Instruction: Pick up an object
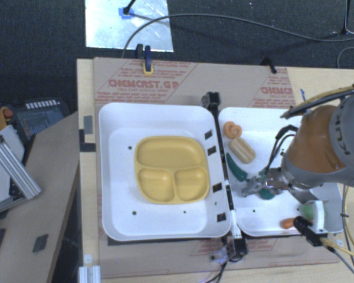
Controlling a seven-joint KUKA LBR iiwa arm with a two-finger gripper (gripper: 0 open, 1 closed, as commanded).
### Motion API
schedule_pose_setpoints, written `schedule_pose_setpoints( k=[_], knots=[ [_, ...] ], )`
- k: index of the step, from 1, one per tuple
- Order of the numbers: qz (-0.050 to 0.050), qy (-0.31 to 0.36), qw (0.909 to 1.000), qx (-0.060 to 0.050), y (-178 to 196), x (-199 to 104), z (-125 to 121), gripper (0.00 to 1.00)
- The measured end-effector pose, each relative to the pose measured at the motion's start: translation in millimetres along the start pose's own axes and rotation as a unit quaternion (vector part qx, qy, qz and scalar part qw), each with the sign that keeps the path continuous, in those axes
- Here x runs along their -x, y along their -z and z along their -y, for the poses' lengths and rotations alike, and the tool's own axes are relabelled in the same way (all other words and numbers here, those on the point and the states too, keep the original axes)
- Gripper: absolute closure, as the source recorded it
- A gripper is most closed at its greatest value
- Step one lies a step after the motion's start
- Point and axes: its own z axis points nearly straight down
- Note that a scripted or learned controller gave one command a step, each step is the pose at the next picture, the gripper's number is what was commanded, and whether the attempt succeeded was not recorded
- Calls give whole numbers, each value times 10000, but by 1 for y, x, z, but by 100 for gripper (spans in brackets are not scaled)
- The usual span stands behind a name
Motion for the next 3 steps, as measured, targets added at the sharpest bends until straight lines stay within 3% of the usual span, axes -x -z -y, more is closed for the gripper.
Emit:
schedule_pose_setpoints(
  k=[1, 3],
  knots=[
    [2, 6, 10000, 21, 13, 0, -1, 100],
    [14, 20, 10000, 50, 136, 6, -14, 100]
  ],
)
